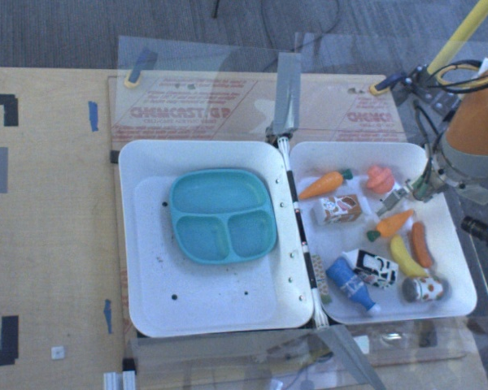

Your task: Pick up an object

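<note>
Crowding the right bin (464,297), you have two carrots, a hot dog (421,244), a banana (405,257), a blue bottle (351,283) and small cartons. The jaws (400,197) hang over its right half, just above the lower carrot (390,224); you cannot tell how far they are parted. That carrot lies slanted, leaf end lower-left. The left bin (146,299) holds a teal plate (223,216) with bare floor around it.

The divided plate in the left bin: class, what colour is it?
The divided plate is teal, a light blue-green, seen plainly in the camera view.
</note>
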Controlling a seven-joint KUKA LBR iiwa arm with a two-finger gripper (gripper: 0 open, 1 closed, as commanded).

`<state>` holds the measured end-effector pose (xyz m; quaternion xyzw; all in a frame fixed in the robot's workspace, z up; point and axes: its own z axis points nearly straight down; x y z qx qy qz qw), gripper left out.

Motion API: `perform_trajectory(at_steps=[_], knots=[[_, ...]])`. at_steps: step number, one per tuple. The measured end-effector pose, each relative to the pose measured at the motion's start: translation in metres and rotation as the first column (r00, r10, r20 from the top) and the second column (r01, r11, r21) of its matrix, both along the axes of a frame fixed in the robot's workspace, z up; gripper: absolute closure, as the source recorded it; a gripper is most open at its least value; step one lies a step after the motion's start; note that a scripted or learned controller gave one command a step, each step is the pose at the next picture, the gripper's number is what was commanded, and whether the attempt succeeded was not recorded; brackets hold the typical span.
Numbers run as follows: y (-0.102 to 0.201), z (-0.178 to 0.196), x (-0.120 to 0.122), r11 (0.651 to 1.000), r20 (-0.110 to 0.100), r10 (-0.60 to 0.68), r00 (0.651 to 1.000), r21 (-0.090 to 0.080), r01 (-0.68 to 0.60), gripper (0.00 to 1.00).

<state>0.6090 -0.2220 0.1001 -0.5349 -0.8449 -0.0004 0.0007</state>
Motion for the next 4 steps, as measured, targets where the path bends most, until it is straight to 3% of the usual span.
perform_trajectory(at_steps=[1, 2, 3, 4], knots=[[0.000, -0.012, -0.071, 1.000, 0.010, 0.016, 1.000, 0.001, -0.016, 0.00], [-0.003, 0.061, -0.038, 0.972, 0.001, -0.235, 0.972, -0.003, 0.236, 0.00], [0.012, -0.008, -0.043, 0.981, -0.001, -0.192, 0.981, -0.001, 0.192, 0.00], [0.010, -0.001, -0.042, 0.981, -0.001, -0.193, 0.981, -0.001, 0.193, 1.00]])
